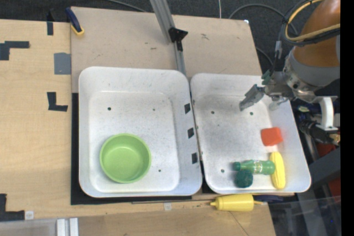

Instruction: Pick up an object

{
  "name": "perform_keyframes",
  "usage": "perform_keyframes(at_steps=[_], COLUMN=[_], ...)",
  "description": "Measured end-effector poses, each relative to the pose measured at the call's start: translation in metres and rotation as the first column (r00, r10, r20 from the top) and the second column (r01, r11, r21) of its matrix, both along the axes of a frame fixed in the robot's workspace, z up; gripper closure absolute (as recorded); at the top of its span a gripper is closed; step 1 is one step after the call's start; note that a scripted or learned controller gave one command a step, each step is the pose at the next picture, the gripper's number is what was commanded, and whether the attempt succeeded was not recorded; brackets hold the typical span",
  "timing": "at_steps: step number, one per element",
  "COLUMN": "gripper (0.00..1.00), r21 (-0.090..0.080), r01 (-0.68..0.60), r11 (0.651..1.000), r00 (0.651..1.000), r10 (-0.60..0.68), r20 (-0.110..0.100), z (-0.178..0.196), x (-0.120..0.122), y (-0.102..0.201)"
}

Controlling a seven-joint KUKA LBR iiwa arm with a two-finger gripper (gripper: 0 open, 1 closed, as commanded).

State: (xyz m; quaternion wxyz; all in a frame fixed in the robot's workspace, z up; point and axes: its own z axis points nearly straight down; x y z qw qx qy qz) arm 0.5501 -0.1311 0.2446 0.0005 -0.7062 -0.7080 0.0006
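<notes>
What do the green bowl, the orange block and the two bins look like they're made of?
The green bowl looks like matte moulded plastic: one even colour with a smooth rim. The orange block could be foam or plastic; its flat, dull faces leave that open. The two bins look like thin white plastic, scuffed and speckled, with rounded corners.

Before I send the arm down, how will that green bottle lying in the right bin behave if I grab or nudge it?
The green bottle lies on its side, so a nudge will probably roll it. It rests against the yellow banana-shaped toy and a dark green lump, which may block a clean grasp. It looks like smooth plastic, so likely light and somewhat slippery.
</notes>
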Motion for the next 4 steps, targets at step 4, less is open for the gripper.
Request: perform_keyframes(at_steps=[4], gripper=[0.00], r21=[0.000], r01=[0.002], r11=[1.000], r00=[1.000], r10=[-0.002], r20=[-0.006], z=[-0.149], x=[0.002], y=[0.001])
